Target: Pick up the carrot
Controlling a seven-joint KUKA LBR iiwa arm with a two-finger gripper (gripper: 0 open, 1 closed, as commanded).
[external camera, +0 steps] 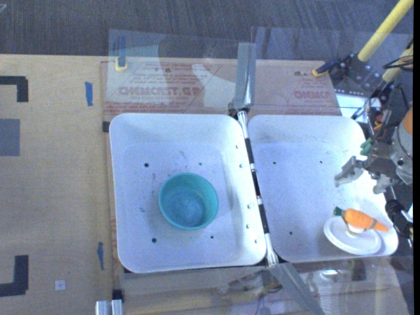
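Note:
The carrot [359, 218] is small and orange with a green tip at its left end. It lies on a white plate [348, 240] in the near right corner of the right bin [295, 176]. My gripper [362, 174] hovers at the right bin's right side, a little beyond and above the carrot. Its fingers are spread apart with nothing between them, one finger [346, 170] pointing left over the bin floor.
A teal bowl [188, 201] stands in the middle of the left bin [131, 149]. A clear plastic wall rises behind both bins. Cables and a yellow rod [387, 21] crowd the far right, by the arm.

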